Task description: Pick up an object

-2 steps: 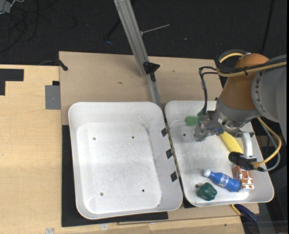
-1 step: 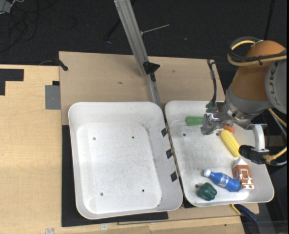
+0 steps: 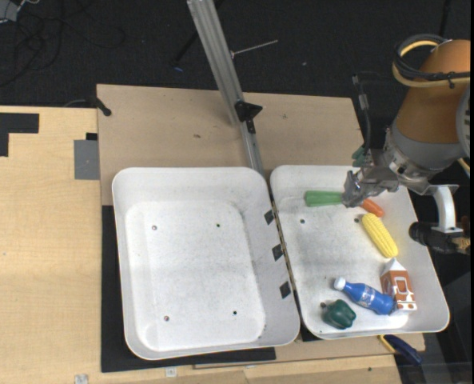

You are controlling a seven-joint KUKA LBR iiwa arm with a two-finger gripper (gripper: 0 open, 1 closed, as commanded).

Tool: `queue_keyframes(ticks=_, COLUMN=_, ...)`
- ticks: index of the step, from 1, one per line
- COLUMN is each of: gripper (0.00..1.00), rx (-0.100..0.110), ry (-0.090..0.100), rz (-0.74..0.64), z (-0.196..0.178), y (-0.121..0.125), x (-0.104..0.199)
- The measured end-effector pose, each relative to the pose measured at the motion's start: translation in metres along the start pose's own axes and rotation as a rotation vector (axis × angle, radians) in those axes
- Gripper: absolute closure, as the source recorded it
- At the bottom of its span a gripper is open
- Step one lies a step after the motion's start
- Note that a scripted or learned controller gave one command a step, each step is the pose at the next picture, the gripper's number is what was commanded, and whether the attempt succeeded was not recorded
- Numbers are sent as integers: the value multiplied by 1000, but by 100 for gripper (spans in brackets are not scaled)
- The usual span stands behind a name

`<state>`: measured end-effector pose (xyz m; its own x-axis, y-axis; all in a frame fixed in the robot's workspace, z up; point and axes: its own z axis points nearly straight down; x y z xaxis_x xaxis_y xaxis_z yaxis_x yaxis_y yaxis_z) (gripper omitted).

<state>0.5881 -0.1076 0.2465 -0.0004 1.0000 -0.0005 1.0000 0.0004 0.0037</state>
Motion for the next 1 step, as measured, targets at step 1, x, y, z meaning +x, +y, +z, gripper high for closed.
queue_keyframes(ticks=1, gripper=100, rx=5, ry=3, rz=-4, z=-5, y=11, x=53)
